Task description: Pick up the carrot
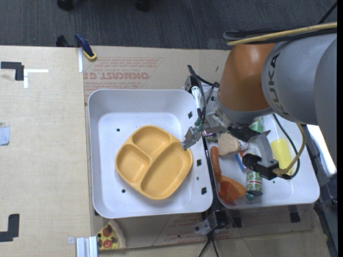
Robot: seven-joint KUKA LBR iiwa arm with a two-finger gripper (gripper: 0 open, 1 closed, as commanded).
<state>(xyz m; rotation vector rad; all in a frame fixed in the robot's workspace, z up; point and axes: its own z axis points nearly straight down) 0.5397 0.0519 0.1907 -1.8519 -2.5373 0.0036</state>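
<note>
- Table: a pale wooden surface with a sheet of brown cardboard under the bins, carrying two shallow white plastic bins side by side.
- Left bin: holding a yellow plastic plate with three compartments, lying flat near the bin's middle and leaning toward the right wall.
- Right bin: sitting touching the left bin along a shared wall, its upper part being covered by the arm.
- Carrot: a long orange piece lying lengthwise along the left wall of the right bin, just beside the divider, its lower end meeting a rounder orange-red toy food piece.
- Grey robot arm with a broad orange band: reaching in from the right and hanging over the right bin's upper left part.
- Tool: a dark metal tip showing over the divider between the bins, near the plate's right rim and just above the carrot's upper end; whether it is released or clenched, I cannot tell, and nothing is visibly gripped in it.
- Small beige square block: lying just right of the carrot's upper end.
- Yellow rounded block: resting further right in the same bin.
- Small green bottle with a label: standing near the bin's lower middle, beside the orange-red piece.
- Toy pizza slice: lying on the table below the left bin.
</note>
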